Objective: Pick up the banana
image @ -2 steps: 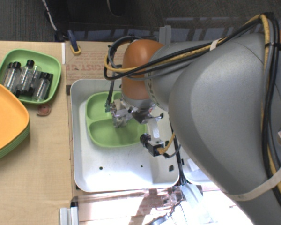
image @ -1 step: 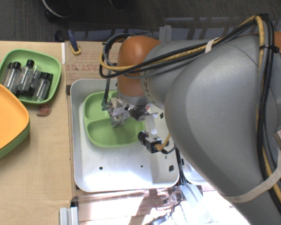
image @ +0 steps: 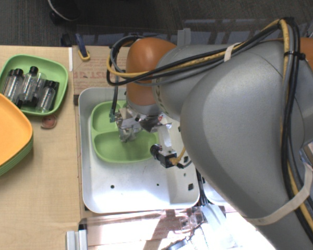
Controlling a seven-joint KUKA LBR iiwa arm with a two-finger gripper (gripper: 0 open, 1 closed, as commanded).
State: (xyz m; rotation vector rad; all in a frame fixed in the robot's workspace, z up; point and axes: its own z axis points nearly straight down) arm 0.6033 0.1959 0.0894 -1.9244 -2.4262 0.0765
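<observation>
In the left white bin [image: 88, 191] the jaws [image: 127, 135] are down over a green divided dish [image: 107, 150], and honestly we can't tell from up here if they're open or closed, the arm [image: 235, 113] blocks so much. We can't spot the banana either, so our guess is it's hidden under the wrist somewhere. To do this step well we'd want to confirm there's actually fruit between the tips before lifting, and keep clear of the dish rim so it doesn't get dragged along

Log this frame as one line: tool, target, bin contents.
tool: low over green tray in white bin | banana: not visible | grasp: unconfirmed | left bench: green dish of vials, orange plate
</observation>
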